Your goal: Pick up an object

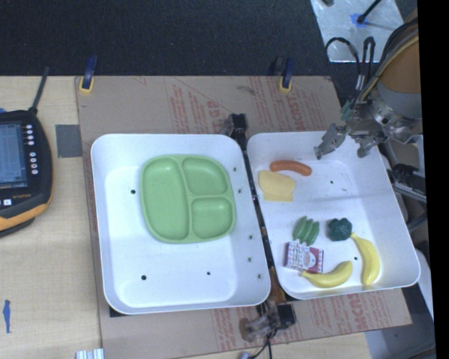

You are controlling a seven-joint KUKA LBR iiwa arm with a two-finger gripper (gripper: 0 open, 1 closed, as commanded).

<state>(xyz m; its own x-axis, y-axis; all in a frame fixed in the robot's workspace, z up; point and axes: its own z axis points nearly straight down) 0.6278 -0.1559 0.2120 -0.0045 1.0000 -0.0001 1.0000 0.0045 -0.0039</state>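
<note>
- two-finger metal gripper (348, 144) hovering over far edge of right white bin (376, 204), fingers spread wide, holding nothing
- orange-red toy sausage (291, 168) lying just left of it, beside yellow cheese wedge (277, 186)
- two yellow plastic bananas (349, 266), green pepper (306, 230), dark green broccoli (339, 228) sitting nearer front
- green divided plastic plate (186, 197) resting in left white bin (124, 263)

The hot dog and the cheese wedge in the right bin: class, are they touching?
Apart. The camera view shows a thin strip of white bin floor between the hot dog and the cheese wedge just below it.
</note>
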